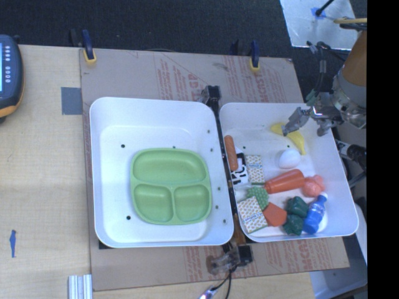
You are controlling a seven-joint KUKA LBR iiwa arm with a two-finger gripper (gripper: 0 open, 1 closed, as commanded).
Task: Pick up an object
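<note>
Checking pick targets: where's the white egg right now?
The white egg lies in the right bin, just below the yellow banana and above the orange carrot.

A green divided plate lies in a white bin; beside it, a yellow banana and white egg.

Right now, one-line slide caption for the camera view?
End effector poised over the yellow banana in the cluttered right bin; green divided plate sits alone in the left bin.

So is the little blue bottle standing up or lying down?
Lying down. The blue bottle rests on its side in the right bin, beside the green toy.
</note>
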